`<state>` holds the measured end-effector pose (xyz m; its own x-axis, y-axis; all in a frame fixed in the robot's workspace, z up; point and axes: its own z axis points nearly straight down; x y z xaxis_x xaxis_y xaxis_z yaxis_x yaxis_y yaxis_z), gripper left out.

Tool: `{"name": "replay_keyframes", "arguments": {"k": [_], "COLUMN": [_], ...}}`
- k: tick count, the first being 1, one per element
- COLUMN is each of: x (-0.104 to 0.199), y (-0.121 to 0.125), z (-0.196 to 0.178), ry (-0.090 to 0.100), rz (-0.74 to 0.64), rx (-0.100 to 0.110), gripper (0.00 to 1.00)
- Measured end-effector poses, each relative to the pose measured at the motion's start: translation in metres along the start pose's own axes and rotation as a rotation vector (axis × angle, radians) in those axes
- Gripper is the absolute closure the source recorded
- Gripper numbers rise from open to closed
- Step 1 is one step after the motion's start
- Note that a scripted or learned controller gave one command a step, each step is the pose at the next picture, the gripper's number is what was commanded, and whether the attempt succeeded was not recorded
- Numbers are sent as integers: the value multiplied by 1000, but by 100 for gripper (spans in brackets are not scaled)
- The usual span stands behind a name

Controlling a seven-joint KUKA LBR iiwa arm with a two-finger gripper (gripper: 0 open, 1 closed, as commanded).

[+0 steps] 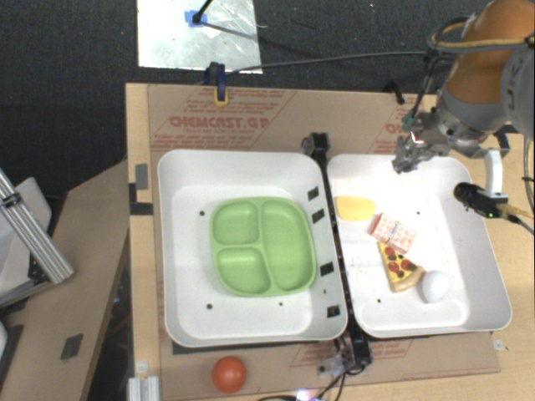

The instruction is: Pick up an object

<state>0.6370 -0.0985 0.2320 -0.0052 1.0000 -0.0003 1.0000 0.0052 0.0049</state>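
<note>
You are looking down on a bench (100,215) of pale wood set against a dark, speckled floor or backdrop, with a sheet of brown board (251,111) printed in red lettering laid over it. On that board sit the two white bins, side by side and touching along a black clipped seam: the left bin (188,182) holds a green divided tray (262,246) with three compartments, lying flat near its middle. The right bin (476,257) holds the loose things you could pick. The grey arm (493,57) with its orange band comes in at the upper right, and its gripper (407,159) hangs over the far left corner of the right bin, apart from every object; you cannot tell whether it is apart or together at this size. Beyond the board, a shiny foil-like sheet (196,23) lies at the top with a blue clip on it. An aluminium frame piece (29,232) shows at the left edge. In the right bin, a yellow flat piece (354,208) lies near the seam, a red-and-white packet (393,233) just beside it, a toy pizza slice (401,267) below that, and a white ball (435,286) touching the slice's crust end. An orange-red ball (228,373) rests on the board in front of the left bin.
</note>
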Motion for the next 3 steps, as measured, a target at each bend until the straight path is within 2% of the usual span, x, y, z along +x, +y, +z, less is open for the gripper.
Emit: {"name": "replay_keyframes", "arguments": {"k": [2, 3], "x": [113, 161], "y": [0, 2], "z": [15, 6], "ry": [2, 2], "rz": [-5, -4], "rx": [4, 3], "gripper": [100, 100]}}
